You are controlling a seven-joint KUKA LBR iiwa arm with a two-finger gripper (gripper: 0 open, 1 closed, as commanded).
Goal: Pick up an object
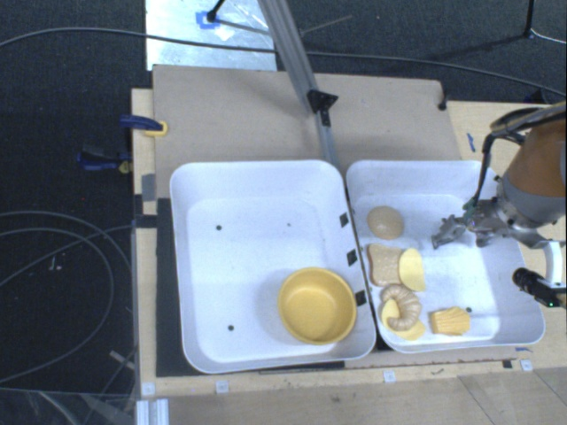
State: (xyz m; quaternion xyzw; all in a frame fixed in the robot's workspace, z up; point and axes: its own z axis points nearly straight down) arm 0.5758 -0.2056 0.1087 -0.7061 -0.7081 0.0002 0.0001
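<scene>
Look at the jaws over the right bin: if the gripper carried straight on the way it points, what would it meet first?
The gripper points toward the view's left. Going straight on, it would probably meet the round bun first, though its height above the bin floor is unclear from this angle.

You get even, cool overhead light. White bins nearly blown out, glare patch on the floor at top. Shadows faint. Slightly soft focus throughout, mild grain in dark carpet.
</scene>
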